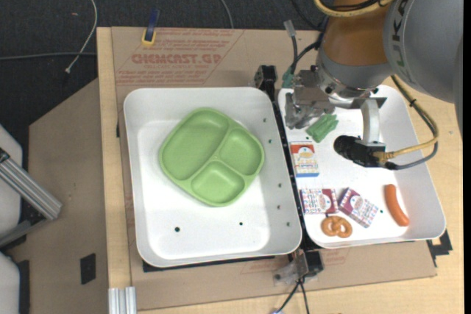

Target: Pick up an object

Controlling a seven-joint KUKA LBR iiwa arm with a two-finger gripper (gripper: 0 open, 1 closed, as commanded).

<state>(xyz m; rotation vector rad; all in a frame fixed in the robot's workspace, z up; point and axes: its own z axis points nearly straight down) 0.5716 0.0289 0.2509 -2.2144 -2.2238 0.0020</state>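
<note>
I see my gripper (pixel 305 114) low over the right bin's (pixel 419 228) far end, just beside a green piece (pixel 323 127). I can't tell its grip (wrist blocks it). A green divided plate (pixel 211 156) sits in the left bin (pixel 147 232).

Grey arm (pixel 430 26), orange band, yellow cable looped on top, metal gripper (pixel 303 112).

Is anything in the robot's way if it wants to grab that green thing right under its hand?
Nothing visible blocks it. The gripper sits low in the right bin, right beside the small green object. The carton, packets, pretzel and sausage lie nearer the front, out of the way.
</note>
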